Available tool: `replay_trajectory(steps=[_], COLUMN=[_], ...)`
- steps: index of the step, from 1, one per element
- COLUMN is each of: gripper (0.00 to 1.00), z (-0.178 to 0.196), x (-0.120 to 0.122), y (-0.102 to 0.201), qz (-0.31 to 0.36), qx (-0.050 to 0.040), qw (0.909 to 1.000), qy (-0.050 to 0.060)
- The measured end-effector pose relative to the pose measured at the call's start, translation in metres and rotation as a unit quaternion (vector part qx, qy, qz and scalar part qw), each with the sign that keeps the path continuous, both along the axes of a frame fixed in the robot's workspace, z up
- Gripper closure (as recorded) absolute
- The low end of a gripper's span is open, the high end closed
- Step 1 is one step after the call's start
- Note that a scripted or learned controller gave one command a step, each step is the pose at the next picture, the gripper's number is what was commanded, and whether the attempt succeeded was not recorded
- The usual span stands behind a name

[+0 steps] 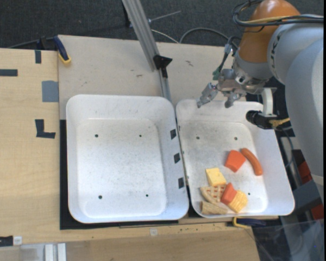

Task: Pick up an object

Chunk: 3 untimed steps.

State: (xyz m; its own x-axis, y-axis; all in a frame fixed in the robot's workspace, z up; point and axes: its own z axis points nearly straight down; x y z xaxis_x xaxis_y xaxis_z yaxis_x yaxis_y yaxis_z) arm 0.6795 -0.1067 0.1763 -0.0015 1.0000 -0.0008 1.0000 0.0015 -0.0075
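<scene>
The right bin (217, 129) holds several toy foods near its front right. An orange block (234, 160) lies beside an orange sausage (251, 161). Closer to the front are a yellow cheese wedge (215, 176), a waffle (212, 193), a small red-orange piece (228, 194), a yellow ridged piece (238, 201) and a tan cracker (212, 207). My gripper (214, 100) hangs over the back edge of the right bin, open, with nothing between its fingers, well behind the foods.
The left bin (119, 156) stands beside the right one, with black clips (176, 157) along the shared rim. A slanted metal pole (146, 37) rises behind the bins. A blue and yellow clamp (61, 50) sits at the bench's back left.
</scene>
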Motion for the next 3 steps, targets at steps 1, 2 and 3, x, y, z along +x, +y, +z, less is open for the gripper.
replay_trajectory(steps=[1,2,3], gripper=[0.0,0.0,1.0], z=[-0.064,-0.089,-0.079], x=[-0.007,-0.009,-0.009], y=[-0.001,-0.001,0.0], qz=[0.0,0.0,0.001], qx=[0.0002,-0.0001,0.0], qw=[1.0,1.0,1.0], qy=[0.001,0.002,0.002])
